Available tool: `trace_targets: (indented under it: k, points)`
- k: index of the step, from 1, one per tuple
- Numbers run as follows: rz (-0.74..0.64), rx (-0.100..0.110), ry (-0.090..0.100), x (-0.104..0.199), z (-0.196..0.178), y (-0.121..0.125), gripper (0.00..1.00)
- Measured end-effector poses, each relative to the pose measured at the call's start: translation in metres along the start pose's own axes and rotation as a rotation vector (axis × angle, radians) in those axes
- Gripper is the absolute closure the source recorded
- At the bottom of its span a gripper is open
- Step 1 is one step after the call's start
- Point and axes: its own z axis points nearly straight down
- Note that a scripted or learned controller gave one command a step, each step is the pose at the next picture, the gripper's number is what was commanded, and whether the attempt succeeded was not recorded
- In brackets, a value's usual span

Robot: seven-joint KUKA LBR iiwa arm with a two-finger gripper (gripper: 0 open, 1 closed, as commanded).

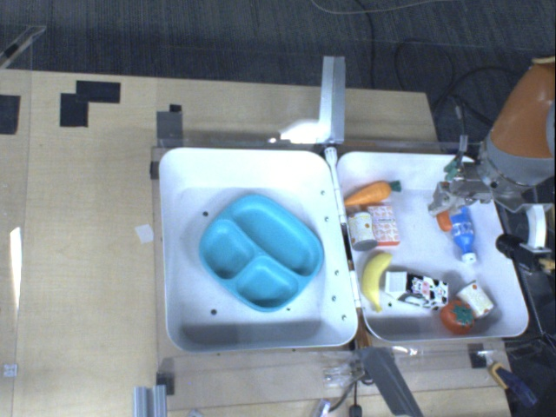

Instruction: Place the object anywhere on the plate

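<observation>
A blue divided plate [259, 248] lies in the left bin [182, 189], tilted on a diagonal. The right bin [417, 168] holds the toy items: a carrot [368, 194], a small can [373, 228], a banana [374, 278], a black-and-white carton [419, 288], a blue bottle [463, 233], a small cup [476, 298] and a red-orange fruit [455, 317]. My gripper [453, 195] hangs over the right bin's upper right part, just above the blue bottle's top and an orange piece [444, 221] beside it. The camera view does not let me tell how the gripper stands.
A metal post [334, 94] rises at the back between the two bins. Cables [408, 3] run over the dark floor behind the bench. The arm's grey and orange body [526, 124] overhangs the right bin's far right corner.
</observation>
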Motion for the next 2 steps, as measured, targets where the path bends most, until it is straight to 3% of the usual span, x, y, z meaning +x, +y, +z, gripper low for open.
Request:
trace_targets:
  k: [2]
  points:
    - [-0.129,0.004,0.0,0.19,-0.017,-0.037,1.0]
